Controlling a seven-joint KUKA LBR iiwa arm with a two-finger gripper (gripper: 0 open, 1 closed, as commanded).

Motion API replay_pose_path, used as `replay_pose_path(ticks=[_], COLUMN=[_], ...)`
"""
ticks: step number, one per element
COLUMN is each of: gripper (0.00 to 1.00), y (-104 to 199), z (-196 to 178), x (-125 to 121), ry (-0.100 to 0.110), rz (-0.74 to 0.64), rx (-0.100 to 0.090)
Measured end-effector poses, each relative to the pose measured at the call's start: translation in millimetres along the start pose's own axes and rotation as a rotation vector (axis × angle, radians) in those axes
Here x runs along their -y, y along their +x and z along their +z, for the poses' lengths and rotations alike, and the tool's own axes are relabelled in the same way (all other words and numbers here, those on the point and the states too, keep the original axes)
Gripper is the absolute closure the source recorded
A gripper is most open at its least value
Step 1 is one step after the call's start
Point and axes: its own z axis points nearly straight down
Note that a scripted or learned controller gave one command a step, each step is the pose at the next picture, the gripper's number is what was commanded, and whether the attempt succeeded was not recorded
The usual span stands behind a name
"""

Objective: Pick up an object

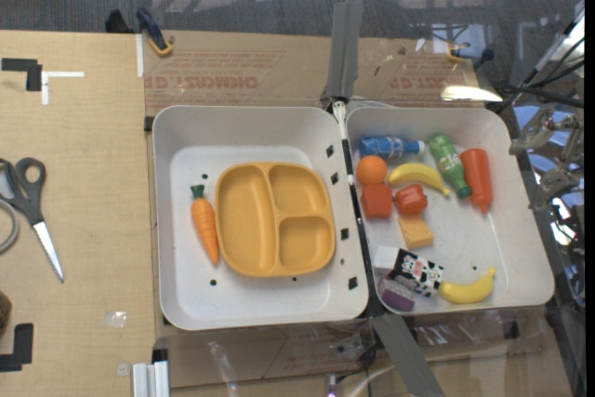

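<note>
Pick-up, status as we judge it: not begun, every item at rest. Right bin [521, 228], near end: toy cow [420, 272], yellow banana [468, 287]. Mid: cheese wedge [415, 231], red blocks [393, 199]. Far end: orange [371, 169], second banana [419, 176], blue bottle [389, 145], green bottle [449, 165], red bottle [478, 178]. Left bin [177, 228]: divided yellow plate [276, 218], carrot [204, 226]. End effector: we cannot tell its state; nothing visibly lifted

The right bin [521, 228] holds a blue bottle [389, 146], green bottle [448, 165], red carrot-shaped piece [478, 178], orange [371, 169], two bananas [418, 177] [468, 287], red block [376, 201], red pepper [410, 198], yellow wedge [416, 231] and cow-print carton [416, 273], while the left bin [177, 228] holds a carrot [204, 226] beside a yellow divided plate [275, 218].
</note>
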Motion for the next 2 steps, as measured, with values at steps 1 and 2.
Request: replay_pose_path(ticks=[1,2], gripper=[0.0,0.0], y=[-25,-51], z=[140,180], x=[2,11], ry=[0.0,0.005], rz=[0.071,-0.089], rx=[-0.001,0.006])
